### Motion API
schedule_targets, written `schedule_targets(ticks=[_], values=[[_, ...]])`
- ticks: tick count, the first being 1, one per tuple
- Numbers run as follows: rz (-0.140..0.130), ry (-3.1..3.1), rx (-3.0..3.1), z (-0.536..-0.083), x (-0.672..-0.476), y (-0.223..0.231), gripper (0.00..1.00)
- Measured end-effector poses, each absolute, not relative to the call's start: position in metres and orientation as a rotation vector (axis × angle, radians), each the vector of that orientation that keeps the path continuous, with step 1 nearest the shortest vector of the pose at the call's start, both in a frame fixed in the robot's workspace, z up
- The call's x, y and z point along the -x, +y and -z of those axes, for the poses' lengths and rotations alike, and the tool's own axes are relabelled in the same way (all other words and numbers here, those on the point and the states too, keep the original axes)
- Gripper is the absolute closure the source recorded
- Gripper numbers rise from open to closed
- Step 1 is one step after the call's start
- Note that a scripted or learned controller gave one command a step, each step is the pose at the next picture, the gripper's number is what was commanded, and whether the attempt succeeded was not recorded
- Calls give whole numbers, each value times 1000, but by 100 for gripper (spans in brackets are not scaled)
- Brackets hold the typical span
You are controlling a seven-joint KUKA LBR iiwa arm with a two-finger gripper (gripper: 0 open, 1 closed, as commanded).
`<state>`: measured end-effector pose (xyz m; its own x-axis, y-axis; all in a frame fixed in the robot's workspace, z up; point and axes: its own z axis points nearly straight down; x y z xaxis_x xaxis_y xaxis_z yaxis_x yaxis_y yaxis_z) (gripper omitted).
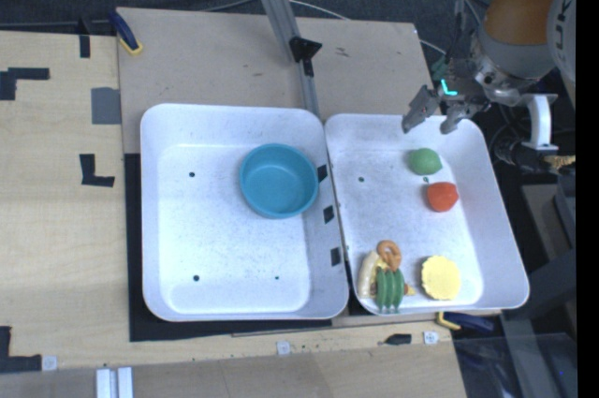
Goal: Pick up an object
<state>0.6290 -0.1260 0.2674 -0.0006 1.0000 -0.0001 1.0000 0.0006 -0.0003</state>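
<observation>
Gripper point(433, 116), upper right of frame: jaws spread apart, nothing between them, hanging above the right bin's point(374, 148) top edge, probably staged for a descent. Just below it in that bin: one green ball point(425, 160), one red ball point(442, 196), one yellow disc point(441, 278), one corn-and-pretzel cluster point(384, 274), each a candidate. Left bin point(178, 228): one blue bowl point(278, 181), centre frame.
</observation>
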Motion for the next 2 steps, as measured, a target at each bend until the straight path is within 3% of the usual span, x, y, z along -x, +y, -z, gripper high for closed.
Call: schedule_targets(ticks=[1, 2], values=[[0, -2222, 2221, -267, -629, -126, 0], [-4, -2220, 2218, -224, -626, -123, 0]])
